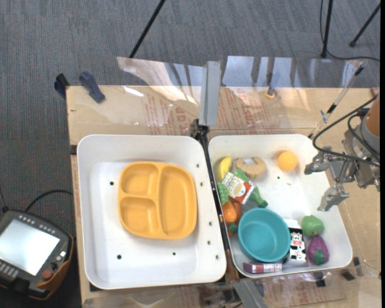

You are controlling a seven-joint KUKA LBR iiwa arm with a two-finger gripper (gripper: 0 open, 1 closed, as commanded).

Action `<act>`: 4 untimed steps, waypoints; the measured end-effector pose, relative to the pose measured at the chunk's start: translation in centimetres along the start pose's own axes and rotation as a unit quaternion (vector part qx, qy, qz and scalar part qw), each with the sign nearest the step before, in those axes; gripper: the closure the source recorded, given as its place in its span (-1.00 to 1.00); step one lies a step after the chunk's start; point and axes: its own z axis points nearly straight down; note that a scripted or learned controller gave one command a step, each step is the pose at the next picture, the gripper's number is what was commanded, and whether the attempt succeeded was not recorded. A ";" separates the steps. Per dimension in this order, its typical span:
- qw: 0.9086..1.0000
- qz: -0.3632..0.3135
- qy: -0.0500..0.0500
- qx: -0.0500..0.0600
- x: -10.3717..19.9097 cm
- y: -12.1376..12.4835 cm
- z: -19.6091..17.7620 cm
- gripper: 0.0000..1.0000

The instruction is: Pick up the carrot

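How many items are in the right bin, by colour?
Yellow: 1, banana
Orange: 2, orange ball, carrot
Green: 1, green pepper
Purple: 1, purple eggplant
Teal: 1, teal bowl
Tan: 1, bread slice
Multicolour packs: 3, juice pouch, small carton, flat bar
Total: 10

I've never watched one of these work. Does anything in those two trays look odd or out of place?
Mostly tidy. The carrot is wedged against the right bin's left wall, partly hidden under a packet and the teal bowl. The hand is across the bin from it, at the right edge.
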 end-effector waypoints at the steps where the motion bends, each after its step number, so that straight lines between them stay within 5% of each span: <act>1: 0.996 0.086 0.006 -0.002 -5.3 0.4 13.0 -1.00; 2: 0.990 0.141 -0.001 0.000 -9.0 -0.1 13.6 -1.00; 3: 0.997 0.078 -0.001 0.001 -2.5 5.0 12.5 -1.00; 4: 0.998 -0.061 0.001 0.000 2.0 3.7 13.7 -1.00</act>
